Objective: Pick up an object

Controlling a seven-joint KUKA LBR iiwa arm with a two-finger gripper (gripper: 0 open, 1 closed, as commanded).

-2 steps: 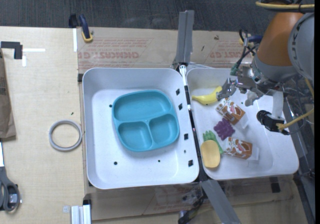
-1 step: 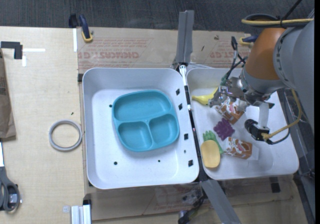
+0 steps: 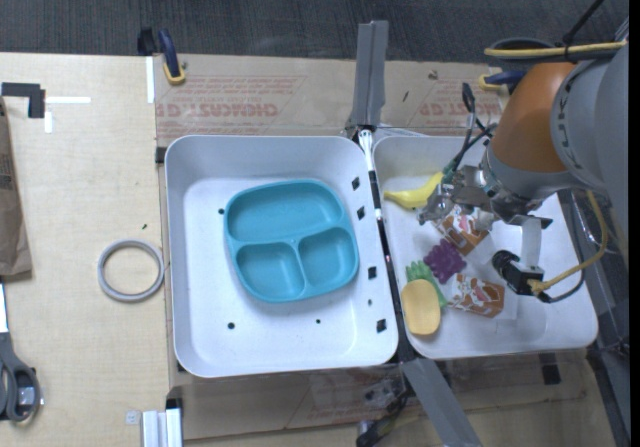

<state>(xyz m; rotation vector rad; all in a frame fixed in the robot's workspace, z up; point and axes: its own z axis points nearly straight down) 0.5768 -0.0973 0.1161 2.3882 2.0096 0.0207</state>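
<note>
My gripper (image 3: 447, 199) hangs low over the back of the right bin (image 3: 560, 330), under the grey arm with its orange band. Just left of it lies a yellow banana (image 3: 407, 197), and an orange and white snack packet (image 3: 466, 230) lies right beneath it. Whether it touches either one is hidden by the wrist. Further forward lie a purple bunch of grapes (image 3: 445, 260), a second snack packet (image 3: 479, 296) and a yellow fruit with a green tip (image 3: 422, 305).
The left bin (image 3: 195, 235) holds a blue divided plate (image 3: 291, 240). A grey post (image 3: 370, 75) stands behind the seam between the bins. On the bench at the left lie a grey ring (image 3: 131, 269) and scissors (image 3: 18, 387). Cables run beside the arm at the right.
</note>
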